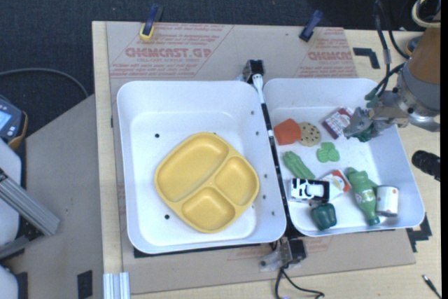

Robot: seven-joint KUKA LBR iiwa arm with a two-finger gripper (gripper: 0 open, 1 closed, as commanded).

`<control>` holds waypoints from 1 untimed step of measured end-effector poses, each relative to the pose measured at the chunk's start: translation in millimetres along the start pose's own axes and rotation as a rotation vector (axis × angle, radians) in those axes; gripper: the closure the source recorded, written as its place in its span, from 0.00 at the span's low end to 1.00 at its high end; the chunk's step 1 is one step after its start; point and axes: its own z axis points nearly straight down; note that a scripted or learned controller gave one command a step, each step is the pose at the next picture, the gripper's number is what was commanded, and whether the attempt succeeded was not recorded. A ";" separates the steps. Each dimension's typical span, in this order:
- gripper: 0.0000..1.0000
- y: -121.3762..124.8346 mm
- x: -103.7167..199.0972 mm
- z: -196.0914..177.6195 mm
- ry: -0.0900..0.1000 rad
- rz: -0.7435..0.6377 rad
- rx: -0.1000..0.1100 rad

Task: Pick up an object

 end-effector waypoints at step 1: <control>1.00 25.2 45.3 4.3 -0.003 0.000 -0.005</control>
